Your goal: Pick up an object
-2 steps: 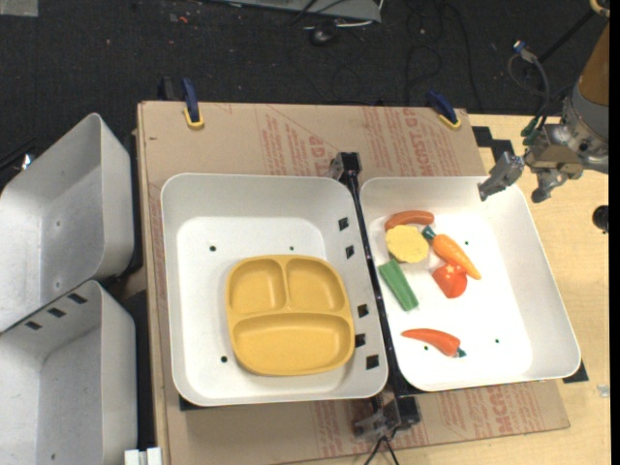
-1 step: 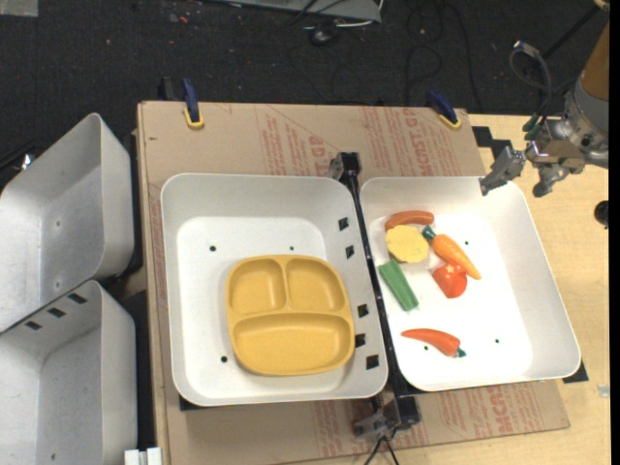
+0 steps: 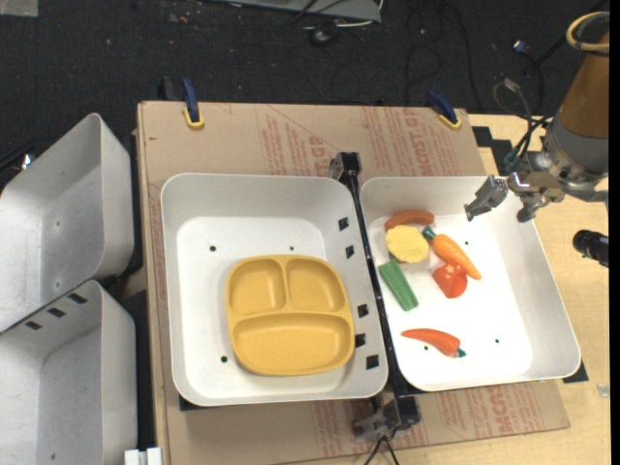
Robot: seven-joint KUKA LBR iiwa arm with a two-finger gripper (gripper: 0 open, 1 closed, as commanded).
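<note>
The right bin (image 3: 542,289) holds several toy foods. A red sausage (image 3: 409,220) lies near the back beside a yellow round piece (image 3: 408,245). An orange carrot (image 3: 455,254) and a red pepper chunk (image 3: 449,280) sit near the middle. A green strip (image 3: 398,286) lies by the bin's left wall and a red chili (image 3: 432,340) toward the front. My gripper (image 3: 506,198) hangs above the bin's back right part, fingers spread open with nothing between them, well to the right of the carrot.
The left bin (image 3: 184,260) carries a yellow divided tray (image 3: 289,314). Spare white bins (image 3: 58,260) are stacked off the bench's left edge. The grey and orange arm (image 3: 586,114) comes in from the upper right. Cables lie on the dark floor behind.
</note>
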